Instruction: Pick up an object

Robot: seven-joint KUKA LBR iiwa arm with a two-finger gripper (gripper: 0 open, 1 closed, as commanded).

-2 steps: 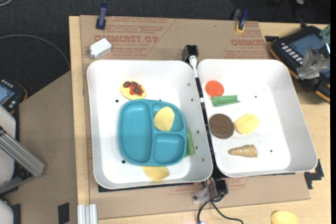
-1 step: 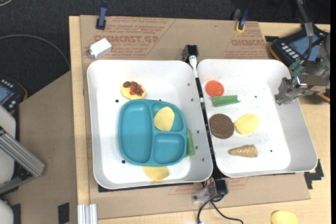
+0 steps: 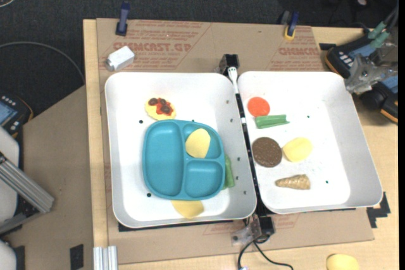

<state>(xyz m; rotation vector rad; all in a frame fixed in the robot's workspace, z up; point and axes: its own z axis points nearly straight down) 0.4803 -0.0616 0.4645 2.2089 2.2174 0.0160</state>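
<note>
The left bin (image 3: 123, 136) holds a blue divided plate (image 3: 168, 161) with a yellow piece (image 3: 198, 143) in its upper right compartment. A small yellow disc with red spots (image 3: 160, 107) lies above the plate. Another yellow piece (image 3: 188, 207) lies below it, and a green piece (image 3: 228, 172) is wedged at its right edge. In the right bin (image 3: 335, 104) lie a red-orange disc (image 3: 258, 105), a green bean (image 3: 271, 121), a brown round cookie (image 3: 266, 152), a yellow lump (image 3: 297, 149) and a tan cone (image 3: 293, 183). The gripper (image 3: 364, 76) sits outside the right bin's upper right corner, away from every object.
A small white block (image 3: 120, 58) lies on the cardboard above the left bin. Clamps (image 3: 123, 17) (image 3: 290, 25) grip the board's far edge. A black strip (image 3: 235, 95) runs between the bins. A yellow object (image 3: 342, 261) rests off the board at the bottom right.
</note>
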